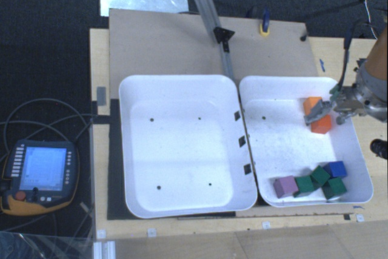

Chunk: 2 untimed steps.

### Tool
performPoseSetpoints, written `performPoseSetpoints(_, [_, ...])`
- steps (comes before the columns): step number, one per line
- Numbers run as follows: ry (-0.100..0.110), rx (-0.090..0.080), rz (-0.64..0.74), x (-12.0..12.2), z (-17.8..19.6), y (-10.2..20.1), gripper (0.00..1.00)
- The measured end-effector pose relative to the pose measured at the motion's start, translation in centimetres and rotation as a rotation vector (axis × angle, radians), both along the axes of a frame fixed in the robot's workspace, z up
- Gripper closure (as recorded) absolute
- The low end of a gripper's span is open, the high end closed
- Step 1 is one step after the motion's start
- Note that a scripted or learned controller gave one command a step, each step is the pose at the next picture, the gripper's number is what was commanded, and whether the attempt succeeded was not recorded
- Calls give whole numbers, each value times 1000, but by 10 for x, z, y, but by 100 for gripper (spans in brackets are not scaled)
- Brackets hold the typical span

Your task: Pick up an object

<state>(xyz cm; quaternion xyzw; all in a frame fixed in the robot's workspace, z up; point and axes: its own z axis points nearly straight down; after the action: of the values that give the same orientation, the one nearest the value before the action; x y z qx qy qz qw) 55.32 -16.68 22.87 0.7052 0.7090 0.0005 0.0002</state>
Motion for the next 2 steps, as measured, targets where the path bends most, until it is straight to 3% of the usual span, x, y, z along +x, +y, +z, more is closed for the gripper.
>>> performPoseSetpoints(1, [-1, 0, -1, 0, 0, 0, 0])
performPoseSetpoints(2, [5, 0, -4, -2, -61, -6, 0])
